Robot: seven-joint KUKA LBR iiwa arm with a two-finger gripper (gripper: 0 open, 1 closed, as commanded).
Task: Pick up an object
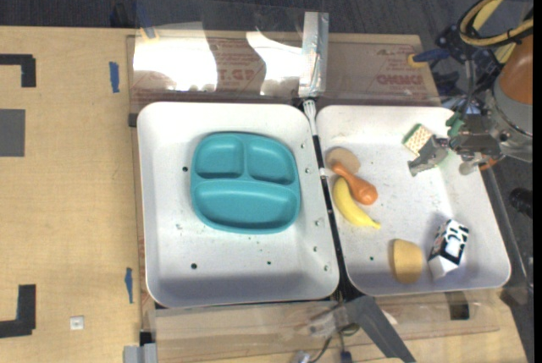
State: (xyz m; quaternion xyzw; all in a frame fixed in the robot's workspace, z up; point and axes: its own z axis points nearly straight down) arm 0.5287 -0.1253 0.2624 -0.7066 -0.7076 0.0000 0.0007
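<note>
The right bin (474,209) holds a yellow banana (353,207), an orange carrot (356,184) lying across it, a tan round piece (342,158), a tan block (406,259), a black-and-white object (449,245) and a small green-and-white checked piece (417,137). My gripper (445,164) hovers over the bin's upper right part, reaching in from the right. It is open, with its fingertips spread and nothing between them. The checked piece lies just up and left of the left fingertip (422,164).
The left bin (161,251) carries a teal divided plate (246,182). A clear plastic sheet and cardboard (254,65) stand behind both bins. Yellow and black cables (491,14) hang at the upper right near the arm.
</note>
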